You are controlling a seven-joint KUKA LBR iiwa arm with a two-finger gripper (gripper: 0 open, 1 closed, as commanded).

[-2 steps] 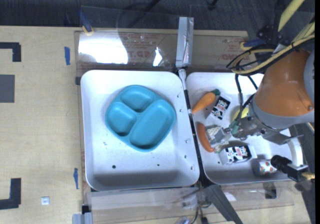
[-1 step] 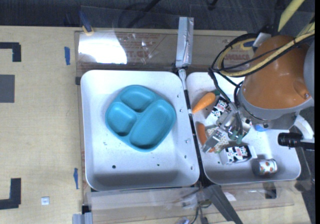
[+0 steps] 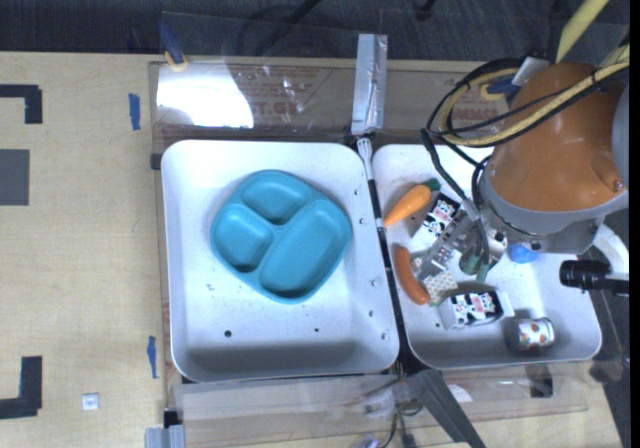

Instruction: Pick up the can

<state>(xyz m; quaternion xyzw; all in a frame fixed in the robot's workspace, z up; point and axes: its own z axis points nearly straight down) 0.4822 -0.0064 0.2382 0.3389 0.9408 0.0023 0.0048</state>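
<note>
Overhead, the arm (image 3: 555,151) hangs above the right bin (image 3: 575,336).

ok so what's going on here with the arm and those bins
A grey and orange robot arm reaches from the right over the right bin, its claw low among a carrot, a sausage-like piece and some small packets. The can it is meant to pick up lies on its side near the bin's front edge, apart from the claw. The left bin holds a blue divided plate.
</note>
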